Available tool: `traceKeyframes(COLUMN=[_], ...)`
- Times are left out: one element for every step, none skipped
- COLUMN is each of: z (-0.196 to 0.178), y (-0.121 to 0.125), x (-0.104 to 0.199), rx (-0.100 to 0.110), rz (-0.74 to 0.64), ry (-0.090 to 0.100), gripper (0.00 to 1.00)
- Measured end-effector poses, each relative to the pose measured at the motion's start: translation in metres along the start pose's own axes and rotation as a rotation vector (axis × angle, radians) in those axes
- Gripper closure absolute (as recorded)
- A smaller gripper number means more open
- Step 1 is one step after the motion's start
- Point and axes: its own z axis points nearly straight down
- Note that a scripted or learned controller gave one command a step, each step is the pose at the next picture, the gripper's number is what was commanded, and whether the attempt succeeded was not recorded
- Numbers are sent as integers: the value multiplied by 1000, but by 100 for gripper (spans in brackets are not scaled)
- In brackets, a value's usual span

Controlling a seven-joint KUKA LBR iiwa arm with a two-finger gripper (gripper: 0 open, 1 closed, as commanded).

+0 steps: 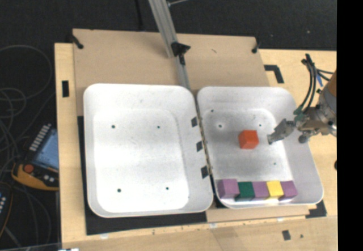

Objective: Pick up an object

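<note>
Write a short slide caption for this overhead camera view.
Gripper hovers right of an orange block in the right bin; purple, green and yellow blocks line its near edge.

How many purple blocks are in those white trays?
3, all in the right bin's near-edge row: left end, middle, right end. None seem hidden.

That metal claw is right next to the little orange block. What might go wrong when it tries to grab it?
The gripper sits beside the orange block, not over it, so it might nudge the block away rather than catch it. The block is small and alone on the smooth right bin, so it could slide. A push toward the row of blocks along the near wall could jam it there.
</note>
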Motion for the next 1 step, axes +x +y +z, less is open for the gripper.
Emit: traceKeyframes(z=[159], y=[28], x=[-10], rx=[0], rz=[-3], ry=[-2], gripper=[0])
